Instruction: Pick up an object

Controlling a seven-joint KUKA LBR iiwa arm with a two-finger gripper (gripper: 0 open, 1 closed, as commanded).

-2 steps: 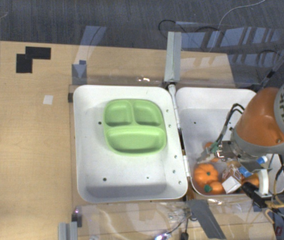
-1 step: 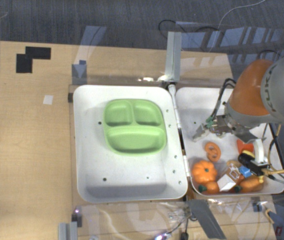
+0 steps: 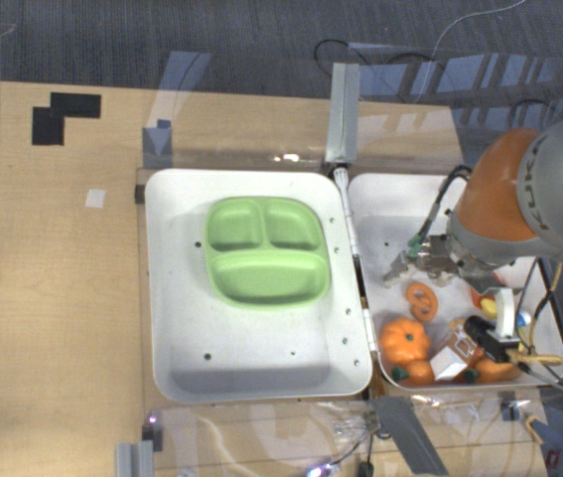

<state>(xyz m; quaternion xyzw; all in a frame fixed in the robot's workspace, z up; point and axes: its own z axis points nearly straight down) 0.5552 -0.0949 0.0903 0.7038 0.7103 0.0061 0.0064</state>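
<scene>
The right bin holds several small items in its near half. An orange pumpkin sits at the near left, with a small orange ball just in front of it. An orange ring-shaped slice lies a little behind the pumpkin. A brown and white packet and a carrot-like orange piece lie to the right. My gripper hangs low over the middle of this bin, just behind the orange slice, with nothing seen held in it.
The left bin carries a green divided plate in its middle. A metal post stands at the back between the two bins. The arm's orange band looms over the right bin's far right side.
</scene>
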